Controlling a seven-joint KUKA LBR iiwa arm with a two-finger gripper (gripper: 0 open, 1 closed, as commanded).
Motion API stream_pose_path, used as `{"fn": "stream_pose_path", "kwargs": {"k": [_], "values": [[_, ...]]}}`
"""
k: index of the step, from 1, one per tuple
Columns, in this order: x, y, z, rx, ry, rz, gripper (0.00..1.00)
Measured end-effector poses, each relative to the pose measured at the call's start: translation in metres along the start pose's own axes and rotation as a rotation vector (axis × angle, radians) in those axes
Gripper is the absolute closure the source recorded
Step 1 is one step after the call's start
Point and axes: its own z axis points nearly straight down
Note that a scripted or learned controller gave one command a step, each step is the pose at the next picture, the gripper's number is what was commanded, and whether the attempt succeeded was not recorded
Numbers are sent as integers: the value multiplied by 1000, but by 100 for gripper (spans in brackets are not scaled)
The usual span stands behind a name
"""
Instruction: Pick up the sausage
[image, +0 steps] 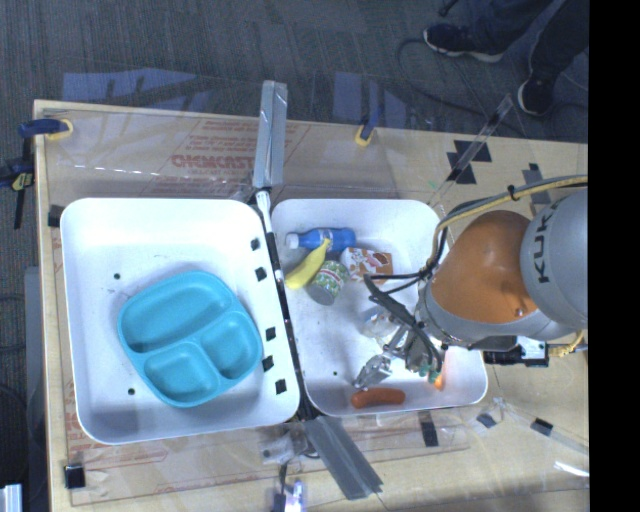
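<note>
On my feed the bench (130, 135) carries two shallow white bins side by side. The left bin (90, 250) holds one thing, a turquoise divided plate (190, 337) with three compartments, lying flat near its middle. The right bin (330, 385) is busier. The arm (500, 275) reaches in from the right, its orange band bulging over the bin's right rim. Along the far side of that bin I see a blue bottle (322, 240) lying on its side, a banana (308, 266) angled just beside it, a small can (327, 283) touching the banana's lower end, and a reddish packet (368, 263) next to the can. The gripper (374, 371) hangs low near the front wall, fingers slightly parted with nothing between them. The sausage (378, 398) lies flat just below the fingertips, against the front wall.
</note>
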Motion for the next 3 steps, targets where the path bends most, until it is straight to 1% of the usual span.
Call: {"fn": "stream_pose_path", "kwargs": {"k": [1,2,3], "values": [[0,0,0,0,0,0,0],[-46,46,-57,1,7,-114,0],[-46,46,-57,1,7,-114,0]]}}
